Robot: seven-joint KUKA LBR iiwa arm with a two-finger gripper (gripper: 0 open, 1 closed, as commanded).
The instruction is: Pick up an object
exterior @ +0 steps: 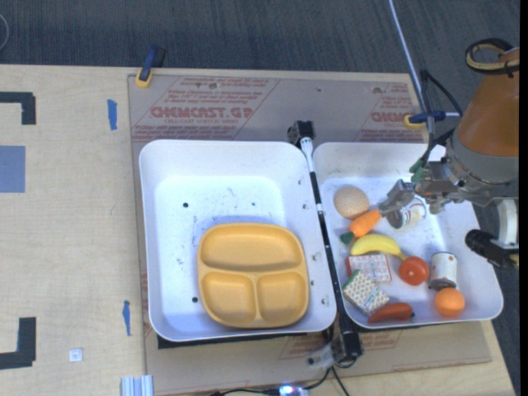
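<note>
- Arm [495,130]: cut off by the right edge; the grey body and orange band show in part.
- Gripper [402,207]: small and dark against the right bin [487,304]; finger spacing cannot be determined.
- Item beneath the gripper: whitish and roundish, partly covered; identity cannot be told.
- Patterned packets [368,277]: printing too small to read.
- Red item [391,312]: partly hidden under a packet.
- Cardboard sheet [214,110]: mostly covered by the bins.
</note>
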